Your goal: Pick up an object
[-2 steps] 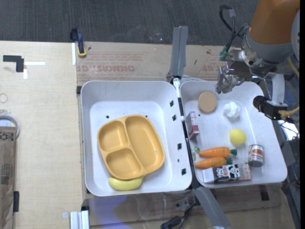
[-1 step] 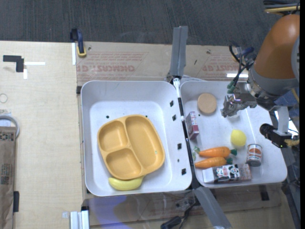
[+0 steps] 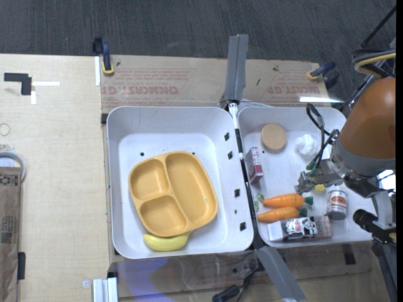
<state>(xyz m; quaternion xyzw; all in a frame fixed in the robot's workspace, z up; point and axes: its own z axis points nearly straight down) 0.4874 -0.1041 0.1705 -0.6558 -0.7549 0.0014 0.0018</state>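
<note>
My gripper [image 3: 310, 182] hangs low in the right bin [image 3: 286, 119], just above and right of the upper carrot [image 3: 283, 201]. A second carrot [image 3: 277, 214] lies right below the first. A small can [image 3: 337, 204] stands to the gripper's right. A flat printed box [image 3: 301, 228] lies along the bin's front wall. A small red carton [image 3: 254, 165] sits by the bin's left wall. At the back are a round tan disc [image 3: 274, 137] and a white crumpled object [image 3: 305, 143]. The arm's orange band [image 3: 374, 128] covers the bin's right side.
The left bin [image 3: 119, 168] holds a yellow divided plate [image 3: 173, 194] and a banana [image 3: 165, 241] at its front edge. A grey divider bar [image 3: 237, 68] rises between the bins at the back. Cardboard [image 3: 164, 80] lies behind both bins.
</note>
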